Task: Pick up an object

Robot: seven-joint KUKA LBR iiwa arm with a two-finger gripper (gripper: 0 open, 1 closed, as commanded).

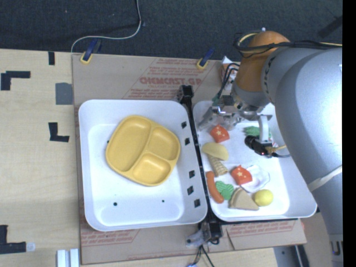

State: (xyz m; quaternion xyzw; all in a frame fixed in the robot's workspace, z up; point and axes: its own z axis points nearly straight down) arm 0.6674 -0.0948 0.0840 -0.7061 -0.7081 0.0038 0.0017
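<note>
Currently my claw (222, 111) hangs over the right bin's (295, 202) far end, above a red toy (219, 133); finger state indeterminate.

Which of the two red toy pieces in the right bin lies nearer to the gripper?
The upper red piece, just below the gripper. The other red piece lies farther down the right bin, near the yellow lemon.

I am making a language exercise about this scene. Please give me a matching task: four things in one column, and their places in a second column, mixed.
Things:
1. yellow divided plate
2. lemon
3. carrot
4. gripper

Places:
A. near front right corner of right bin
B. in left bin
C. above far end of right bin
D. along left wall of right bin

Pairs: 1-B, 2-A, 3-D, 4-C
</note>
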